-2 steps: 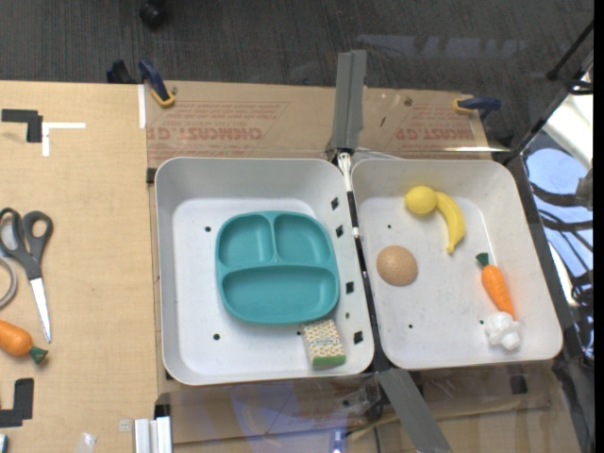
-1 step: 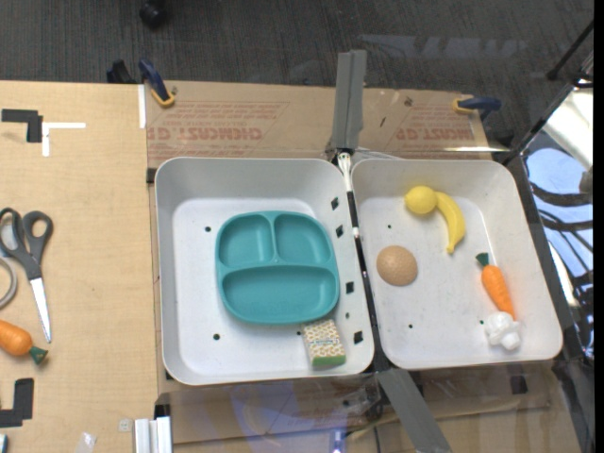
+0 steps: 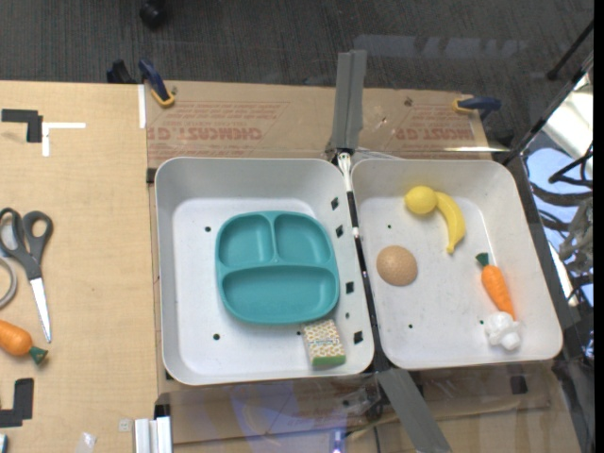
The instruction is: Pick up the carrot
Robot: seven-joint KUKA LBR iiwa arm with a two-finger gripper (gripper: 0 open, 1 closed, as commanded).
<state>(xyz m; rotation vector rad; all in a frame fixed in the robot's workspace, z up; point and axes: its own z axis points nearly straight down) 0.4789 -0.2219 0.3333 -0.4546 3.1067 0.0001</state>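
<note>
An orange carrot [image 3: 496, 287] with a small green top lies in the right bin [image 3: 528, 253], near its right wall, pointing toward the front. A second orange carrot-like piece [image 3: 16, 340] lies on the wooden bench at the far left edge.
In the right bin there are also a yellow banana [image 3: 451, 219], a yellow lemon [image 3: 421, 200], a brown egg-shaped object [image 3: 397, 265] and a small white object [image 3: 503, 331] just in front of the carrot. The left bin [image 3: 175, 253] holds a teal divided plate [image 3: 277, 266] and a sponge [image 3: 325, 343]. Scissors [image 3: 30, 262] lie on the bench.
</note>
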